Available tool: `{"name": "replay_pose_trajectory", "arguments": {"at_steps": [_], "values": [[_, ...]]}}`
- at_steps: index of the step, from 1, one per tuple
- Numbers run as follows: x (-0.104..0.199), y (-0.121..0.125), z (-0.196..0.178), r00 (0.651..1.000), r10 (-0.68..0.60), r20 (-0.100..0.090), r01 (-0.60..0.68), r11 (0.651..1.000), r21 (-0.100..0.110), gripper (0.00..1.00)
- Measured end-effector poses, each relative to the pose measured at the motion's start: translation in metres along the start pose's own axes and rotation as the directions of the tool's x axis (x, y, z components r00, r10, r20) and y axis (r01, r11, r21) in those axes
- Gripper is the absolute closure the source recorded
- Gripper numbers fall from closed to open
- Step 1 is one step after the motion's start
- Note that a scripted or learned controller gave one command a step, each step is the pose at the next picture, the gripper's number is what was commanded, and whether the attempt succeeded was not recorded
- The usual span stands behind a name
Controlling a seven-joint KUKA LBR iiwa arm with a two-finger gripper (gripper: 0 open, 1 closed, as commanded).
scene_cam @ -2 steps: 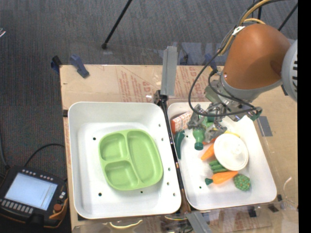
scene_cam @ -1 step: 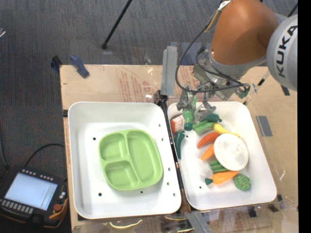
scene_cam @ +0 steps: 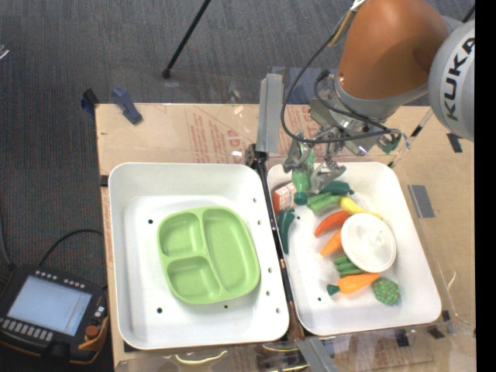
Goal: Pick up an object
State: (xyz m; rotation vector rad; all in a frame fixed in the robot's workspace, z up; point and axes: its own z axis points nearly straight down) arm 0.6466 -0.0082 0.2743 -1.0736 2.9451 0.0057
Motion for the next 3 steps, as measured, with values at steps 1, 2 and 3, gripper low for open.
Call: {"name": "replay_pose_trajectory", "arguments": {"at_steps": [1,2,3], "values": [[0.049,0.058,0.045,0.991,-0.130,-0.009,0.130,0.992,-0.005,1.00],[0.028,0.036,0.020,0.997,-0.078,-0.004,0.078,0.997,0.000,1.00],[0.061,-0.027,-0.018,0.959,-0.282,-0.003,0.282,0.959,0.000,1.00]]}}
